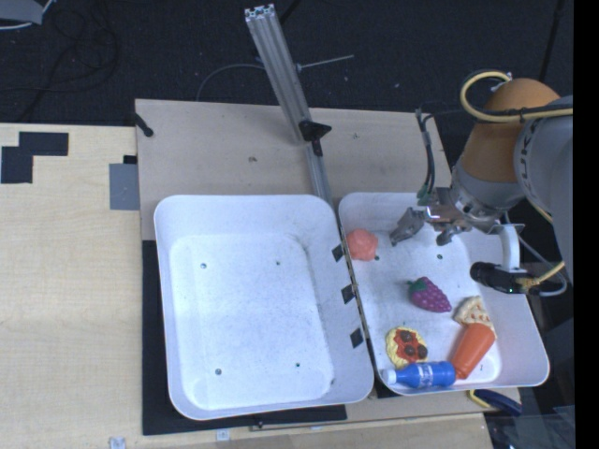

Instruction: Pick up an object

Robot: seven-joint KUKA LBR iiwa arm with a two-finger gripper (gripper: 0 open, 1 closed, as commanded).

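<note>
Pale wooden bench (65,279), dark floor (140,45) behind — pincer (427,232) splayed, ungrasping, above the right bin (524,363).

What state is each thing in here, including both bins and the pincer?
Two-finger metal pincer: open, holding nothing, above the right bin's far end.
Shallow white right bin: holds the toys.
Shallow white left bin: sits beside the right bin.
Round pink toy: lying free by the divider.
Purple grape bunch toy: lying free.
Orange carrot toy: lying tilted.
Blue plastic bottle: on its side.
Yellow pizza toy: lying flat.
</note>
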